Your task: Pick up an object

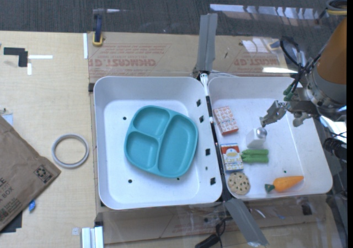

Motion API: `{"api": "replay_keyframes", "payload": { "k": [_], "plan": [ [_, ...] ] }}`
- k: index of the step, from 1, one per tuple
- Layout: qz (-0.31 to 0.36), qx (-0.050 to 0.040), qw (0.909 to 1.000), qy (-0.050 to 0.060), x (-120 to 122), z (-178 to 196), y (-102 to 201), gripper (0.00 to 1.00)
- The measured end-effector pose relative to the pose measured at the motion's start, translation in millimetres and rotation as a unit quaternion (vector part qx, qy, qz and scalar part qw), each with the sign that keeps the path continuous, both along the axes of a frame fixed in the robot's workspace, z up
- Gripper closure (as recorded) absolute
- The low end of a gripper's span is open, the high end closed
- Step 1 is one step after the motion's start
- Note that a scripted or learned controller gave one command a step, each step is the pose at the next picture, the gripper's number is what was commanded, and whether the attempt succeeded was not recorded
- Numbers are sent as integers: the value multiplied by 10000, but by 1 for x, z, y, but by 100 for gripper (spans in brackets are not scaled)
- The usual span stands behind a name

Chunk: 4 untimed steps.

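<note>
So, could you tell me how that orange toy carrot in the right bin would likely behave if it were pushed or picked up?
The orange plastic toy carrot looks rounded and tapered, so a push would probably roll it in a curve. It appears smooth and glossy, so it might slip from a pinch. It lies near the white right bin's front wall, which could crowd an approach.

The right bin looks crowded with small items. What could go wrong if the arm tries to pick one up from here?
1. The green beans, the small box and the cookie lie close together in the right bin, so the tool might bump a neighbour or catch two.
2. The carrot lies near the bin's front wall, which may block a finger.
3. The cookie looks flat, so the fingers could slide over it.
</note>
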State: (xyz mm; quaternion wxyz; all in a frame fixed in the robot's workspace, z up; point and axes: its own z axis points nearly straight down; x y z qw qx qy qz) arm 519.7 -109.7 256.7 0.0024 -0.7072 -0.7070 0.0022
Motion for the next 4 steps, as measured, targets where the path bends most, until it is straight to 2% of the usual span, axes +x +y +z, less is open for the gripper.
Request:
{"api": "replay_keyframes", "payload": {
  "k": [1,2,3,4],
  "plan": [
    [429,3,9991,-14,-1,-123,-13,0],
    [-809,-6,9967,-20,-29,-66,49,0],
    [-187,-7,9998,-58,-3,-162,2,0],
    [-202,-7,9998,-49,-3,-154,1,100]
  ]
}}
